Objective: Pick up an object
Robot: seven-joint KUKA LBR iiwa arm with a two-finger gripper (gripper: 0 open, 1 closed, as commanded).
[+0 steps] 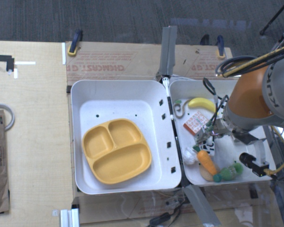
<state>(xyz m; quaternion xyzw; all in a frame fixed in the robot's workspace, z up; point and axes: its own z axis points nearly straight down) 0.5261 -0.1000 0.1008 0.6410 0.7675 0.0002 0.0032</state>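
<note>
My arm (pixel 248 96) comes in from the right side and bends down over the right bin (pixel 180 90). The orange band of my wrist covers a big part of this bin. My gripper (pixel 209 135) is low inside the right bin, near its middle, just above a small black and white thing (pixel 208 147). From this angle the tip is dark and partly hidden under my wrist, so I cannot tell if my hand is released or clenched, and I do not see any object caught in it.

The things I can pick are all in the right bin. A yellow banana (pixel 202 104) lies near the back wall. Just in front of it is a small red and white card (pixel 196 123), close to my gripper on its left side. An orange carrot (pixel 207 161) lies in the front part of the bin, touching the black and white thing, and a green toy (pixel 229 171) lies beside it near the front wall. A small white crumpled piece (pixel 189 156) rests near the left wall of this bin.

The left bin (pixel 80 141) holds a yellow divided plate (pixel 116 150) with three compartments, lying flat in the front half.
</note>
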